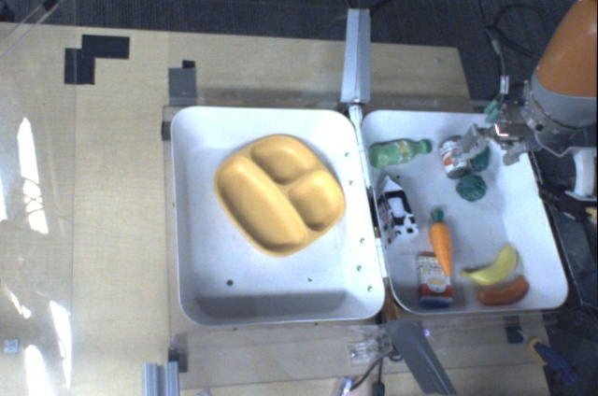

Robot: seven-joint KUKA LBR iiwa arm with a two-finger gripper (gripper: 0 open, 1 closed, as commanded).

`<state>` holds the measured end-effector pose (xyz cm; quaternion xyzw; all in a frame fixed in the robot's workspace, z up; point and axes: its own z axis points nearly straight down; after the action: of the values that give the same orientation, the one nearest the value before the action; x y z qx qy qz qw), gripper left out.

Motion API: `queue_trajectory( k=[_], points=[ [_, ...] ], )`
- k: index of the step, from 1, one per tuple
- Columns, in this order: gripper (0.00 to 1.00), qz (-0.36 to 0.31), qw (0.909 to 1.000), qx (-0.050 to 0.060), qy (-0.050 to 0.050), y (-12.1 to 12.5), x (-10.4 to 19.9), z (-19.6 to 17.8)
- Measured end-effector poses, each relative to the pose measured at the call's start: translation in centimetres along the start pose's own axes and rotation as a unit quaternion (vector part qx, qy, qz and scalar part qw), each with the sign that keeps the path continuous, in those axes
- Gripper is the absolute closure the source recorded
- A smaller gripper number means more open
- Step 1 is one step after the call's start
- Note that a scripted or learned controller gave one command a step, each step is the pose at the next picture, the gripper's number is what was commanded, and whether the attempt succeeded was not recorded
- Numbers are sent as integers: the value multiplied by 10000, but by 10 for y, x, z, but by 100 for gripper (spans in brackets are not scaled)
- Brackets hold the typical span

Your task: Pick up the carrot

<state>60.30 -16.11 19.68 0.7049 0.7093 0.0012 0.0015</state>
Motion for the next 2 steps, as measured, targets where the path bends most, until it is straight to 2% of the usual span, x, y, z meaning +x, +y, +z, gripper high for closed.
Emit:
queue_trajectory(
  k=[1,2],
  points=[
    [0,538,9985,3,5,-34,23,-13],
    [0,-96,9999,-36,-2,-86,38,108]
  ],
)
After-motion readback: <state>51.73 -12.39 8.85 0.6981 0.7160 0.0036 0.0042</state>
